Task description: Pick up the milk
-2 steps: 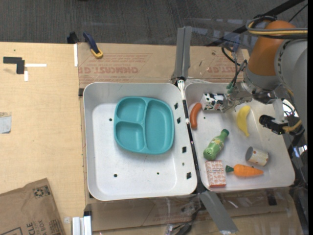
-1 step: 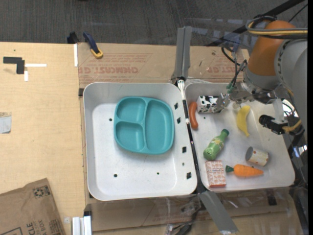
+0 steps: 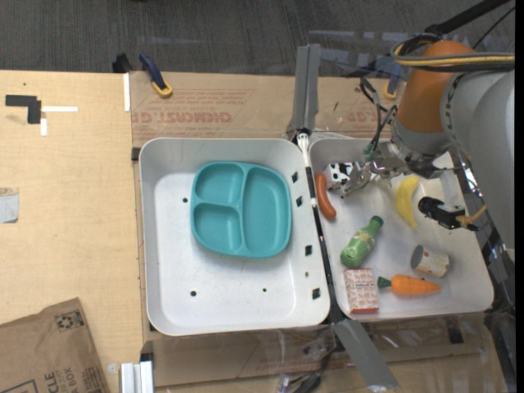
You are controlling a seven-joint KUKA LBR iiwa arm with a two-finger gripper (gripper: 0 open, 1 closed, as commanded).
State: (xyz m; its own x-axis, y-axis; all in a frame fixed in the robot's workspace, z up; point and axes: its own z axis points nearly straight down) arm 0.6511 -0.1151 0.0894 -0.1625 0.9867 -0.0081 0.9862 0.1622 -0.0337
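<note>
The milk (image 3: 337,173) is a small carton with black and white cow patches, lying at the far left of the right bin (image 3: 475,297), just behind a sausage (image 3: 326,196). My gripper (image 3: 359,180) hangs low over the bin right beside the carton's right side, so close that it seems to touch it. The grey arm with its orange band (image 3: 434,88) comes down from the upper right. I cannot make out whether the carton sits inside the gripper.
Also in the right bin are a banana (image 3: 407,201), a green bottle (image 3: 361,242), a pink box (image 3: 361,291), a carrot (image 3: 413,285) and a small beige cup (image 3: 430,261). The left bin (image 3: 164,252) holds a teal divided plate (image 3: 242,210).
</note>
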